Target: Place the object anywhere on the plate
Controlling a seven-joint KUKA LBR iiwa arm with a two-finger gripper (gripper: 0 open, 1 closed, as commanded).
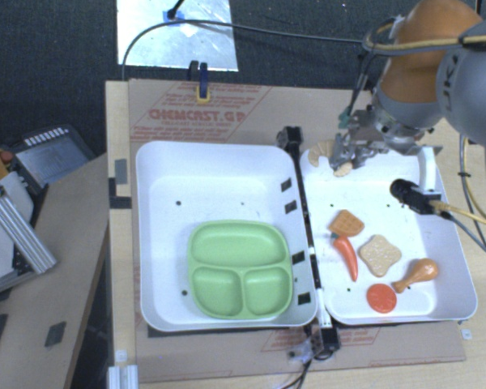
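Nearest, on the brown cardboard-topped table point(227, 108): a green three-compartment plastic plate point(240, 267) in the left white bin point(158, 217). In the right white bin point(445, 241): red disc point(381, 297), drumstick point(415, 275), toast slice point(379, 254), red chili point(347, 256), orange wedge point(347, 223). Farther back, red "CHEMCAST" lettering (mirrored). Grey arm bent down at the right bin's far edge, jaws point(345, 159) closed around a small beige piece point(343, 168).

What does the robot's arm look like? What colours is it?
The arm is smooth and rounded, grey with a big orange band above the wrist. Thin cables loop around it. At its end sits a small metal gripper, dark and silvery, full of little parts.
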